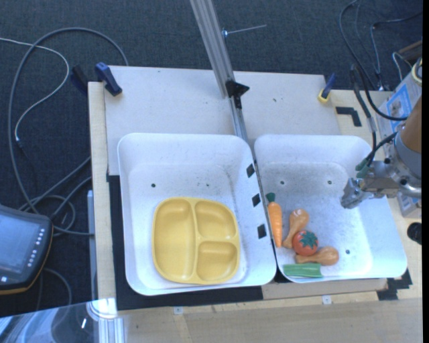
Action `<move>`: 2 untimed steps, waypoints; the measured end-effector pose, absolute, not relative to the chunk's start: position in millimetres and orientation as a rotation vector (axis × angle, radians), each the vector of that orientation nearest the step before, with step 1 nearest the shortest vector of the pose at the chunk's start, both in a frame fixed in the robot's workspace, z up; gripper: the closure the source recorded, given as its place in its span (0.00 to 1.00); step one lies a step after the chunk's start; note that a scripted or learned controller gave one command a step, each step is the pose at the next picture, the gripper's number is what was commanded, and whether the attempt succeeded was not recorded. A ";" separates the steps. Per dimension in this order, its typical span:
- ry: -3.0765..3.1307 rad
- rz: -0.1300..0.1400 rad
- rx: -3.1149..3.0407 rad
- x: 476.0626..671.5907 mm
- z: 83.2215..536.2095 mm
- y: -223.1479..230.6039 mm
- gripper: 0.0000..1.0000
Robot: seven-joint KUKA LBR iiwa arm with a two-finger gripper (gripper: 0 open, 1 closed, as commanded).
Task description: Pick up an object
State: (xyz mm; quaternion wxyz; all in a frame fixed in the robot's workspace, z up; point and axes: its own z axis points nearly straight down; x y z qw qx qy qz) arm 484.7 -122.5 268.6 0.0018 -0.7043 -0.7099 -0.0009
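There's a yellow divided tray (196, 239) sitting in the left white bin (134, 161). Blue clamps (108, 78) grip the surface (167, 100) corners, and black cables (40, 87) snake over the dark carpet (40, 20) nearby.

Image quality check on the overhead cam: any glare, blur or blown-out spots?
Camera view: lighting is even and soft, with faint shadows inside the white bins; the hand at the right looks slightly soft, while the carrot, tomato and yellow tray are sharp; the white bin walls are bright but keep their speckle; there is a reflective patch at the bottom left corner.
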 end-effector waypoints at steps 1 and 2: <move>-2.225 -0.001 -2.211 490.2 252.9 -72.4 1.00; -2.225 0.000 -2.209 490.2 237.6 -15.5 1.00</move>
